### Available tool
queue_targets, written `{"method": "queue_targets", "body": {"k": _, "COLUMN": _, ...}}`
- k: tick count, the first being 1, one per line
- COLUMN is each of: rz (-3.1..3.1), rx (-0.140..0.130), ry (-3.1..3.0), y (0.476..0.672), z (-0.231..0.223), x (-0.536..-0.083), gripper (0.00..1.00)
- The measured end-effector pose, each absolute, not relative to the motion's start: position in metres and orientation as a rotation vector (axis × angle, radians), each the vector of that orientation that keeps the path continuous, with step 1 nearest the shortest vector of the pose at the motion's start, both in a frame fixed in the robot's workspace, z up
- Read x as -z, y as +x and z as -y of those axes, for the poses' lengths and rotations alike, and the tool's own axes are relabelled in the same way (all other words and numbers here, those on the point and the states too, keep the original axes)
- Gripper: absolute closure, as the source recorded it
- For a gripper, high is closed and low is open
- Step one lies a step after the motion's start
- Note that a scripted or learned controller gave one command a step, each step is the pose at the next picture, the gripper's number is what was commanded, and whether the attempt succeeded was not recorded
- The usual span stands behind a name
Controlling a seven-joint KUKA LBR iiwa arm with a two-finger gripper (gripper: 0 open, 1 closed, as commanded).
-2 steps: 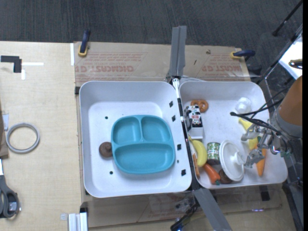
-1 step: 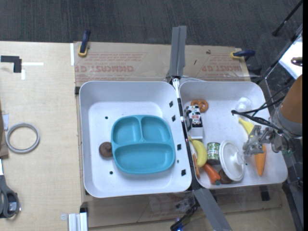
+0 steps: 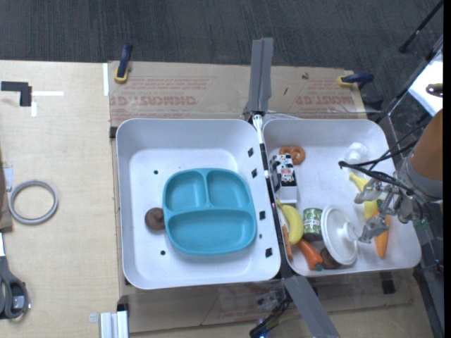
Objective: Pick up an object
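Two shallow white bins side by side on a bench, viewed from above at a slant. Left bin [image 3: 134, 189]: a teal divided plate [image 3: 209, 210] with three compartments at the centre, nothing on it; a small round brown piece [image 3: 154, 219] just beside the plate's left edge, possibly touching. Right bin [image 3: 320, 136]: a cluster of toy food and small items. Near the dividing wall, a brown pretzel [image 3: 292, 153] toward the back, then a small black-and-white carton [image 3: 285, 170] just in front of it. Further forward, a yellow banana [image 3: 292, 222], a green-labelled can [image 3: 312, 221] lying beside it, and an orange carrot [image 3: 306, 252] near the front edge. To the right of the can, a white round lid-like dish [image 3: 338, 236], tilted. Toward the back right, a white cup-like object [image 3: 356, 151]; below it a yellow piece [image 3: 359, 182]. Grey arm with orange band entering from the right, reaching low over the right bin's right side. Gripper [image 3: 375, 213] fingers spread apart, gripping nothing, pointing left toward the white dish; an orange carrot-shaped piece [image 3: 381, 244] just beneath the lower finger.
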State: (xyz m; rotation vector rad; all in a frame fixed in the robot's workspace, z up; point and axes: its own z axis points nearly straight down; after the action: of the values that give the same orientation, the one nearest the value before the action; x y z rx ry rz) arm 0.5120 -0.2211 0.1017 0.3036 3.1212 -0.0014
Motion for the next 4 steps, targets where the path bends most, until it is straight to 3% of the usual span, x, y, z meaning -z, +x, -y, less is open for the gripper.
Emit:
{"method": "queue_targets", "body": {"k": 1, "rz": -3.098, "rx": 0.001, "ry": 0.489, "y": 0.503, "z": 0.223, "x": -0.094, "gripper": 0.00}}
{"method": "queue_targets", "body": {"k": 2, "rz": -3.096, "rx": 0.003, "ry": 0.485, "y": 0.504, "z": 0.223, "x": -0.103, "gripper": 1.00}}
{"method": "queue_targets", "body": {"k": 3, "rz": -3.096, "rx": 0.003, "ry": 0.485, "y": 0.504, "z": 0.223, "x": -0.103, "gripper": 0.00}}
{"method": "queue_targets", "body": {"k": 4, "rz": -3.091, "rx": 0.001, "ry": 0.539, "y": 0.513, "z": 0.223, "x": -0.094, "gripper": 0.00}}
